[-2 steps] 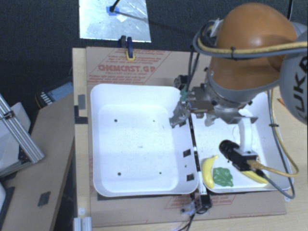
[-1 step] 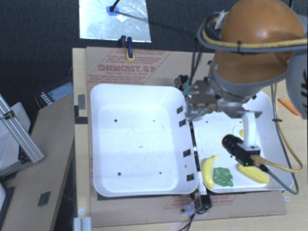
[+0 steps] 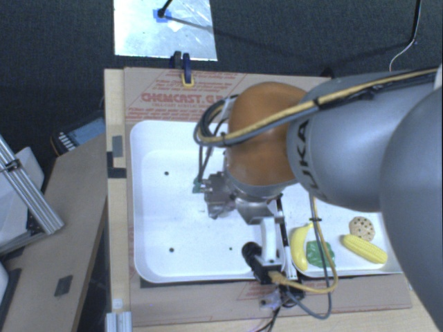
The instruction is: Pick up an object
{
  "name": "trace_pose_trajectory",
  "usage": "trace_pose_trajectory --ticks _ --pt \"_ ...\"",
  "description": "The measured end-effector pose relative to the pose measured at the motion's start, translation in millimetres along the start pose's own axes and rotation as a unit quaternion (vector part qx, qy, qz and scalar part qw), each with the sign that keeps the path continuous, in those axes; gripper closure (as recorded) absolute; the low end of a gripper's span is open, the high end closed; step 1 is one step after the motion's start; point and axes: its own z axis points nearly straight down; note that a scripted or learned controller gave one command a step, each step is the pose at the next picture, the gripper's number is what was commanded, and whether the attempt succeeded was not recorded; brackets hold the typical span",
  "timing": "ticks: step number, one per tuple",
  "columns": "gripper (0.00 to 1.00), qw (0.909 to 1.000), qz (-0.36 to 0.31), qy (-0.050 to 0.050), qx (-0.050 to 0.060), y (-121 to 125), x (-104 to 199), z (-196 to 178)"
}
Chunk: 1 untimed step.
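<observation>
Objs you'd want sat in the right bin [image 3: 387, 272]: a banana [image 3: 300, 248] by the divider, a green item [image 3: 320, 253] touching it on its right, a corn cob [image 3: 365, 249] further right, a cookie [image 3: 361, 227] just above the corn. Your arm [image 3: 346, 144] w/ its orange band [image 3: 259, 140] hung over the left bin [image 3: 166, 206]. Gripper [image 3: 216, 200] was low over that bin's floor, well apart from the objs; can't tell how the jaws stood. Brown cardboard [image 3: 173, 95] lay under both bins.
</observation>
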Motion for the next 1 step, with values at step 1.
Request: trace_pose_trajectory --ticks 1 --pt "1.00 1.0000 0.006 -0.001 -0.002 2.1 -49.8 120.3"
